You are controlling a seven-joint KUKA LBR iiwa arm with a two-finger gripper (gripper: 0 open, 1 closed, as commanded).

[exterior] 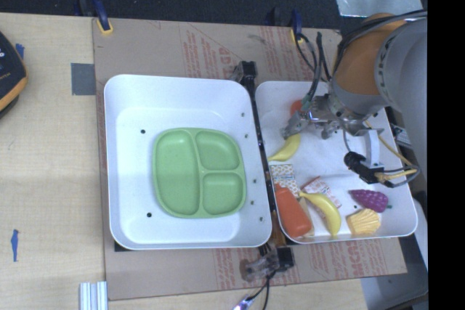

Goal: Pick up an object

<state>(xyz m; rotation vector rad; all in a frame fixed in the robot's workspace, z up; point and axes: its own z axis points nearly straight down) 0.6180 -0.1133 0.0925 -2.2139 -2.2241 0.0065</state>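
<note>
At the far left edge of the frame a black and orange device (9, 80) lies on the table (47, 178), with a grey tape patch (83, 78) to its right and a small blue mark (14, 244) toward the lower left. A brown cardboard sheet (182, 47) covers the middle of the table, held at its upper edge by two blue clamps (102, 16), one at upper left and one near upper centre. On it sits the left bin (127, 102), white and shallow, holding a green divided plate (198, 172) that lies flat in its middle. Just beside it, past a black strip along the shared edge, is the right bin (407, 218). Along that bin's left side a yellow banana (285, 149) lies tilted, below it a small patterned packet (282, 173), and below that an orange block (292, 211) at the lower left corner. Right of the orange block lies a second banana (325, 209), touching a red-and-white wrapper (317, 187) at its upper end. Further right a yellow corn piece (364, 221) rests near the lower edge, with a purple bunch of grapes (369, 198) just above it. A small red thing (296, 107) shows near the bin's upper left, partly hidden. The gripper (314, 123) hangs over the upper part of the right bin, near the upper banana; whether the jaws are open or closed I cannot tell. The grey arm with its orange band (360, 69) fills the upper right.
</note>
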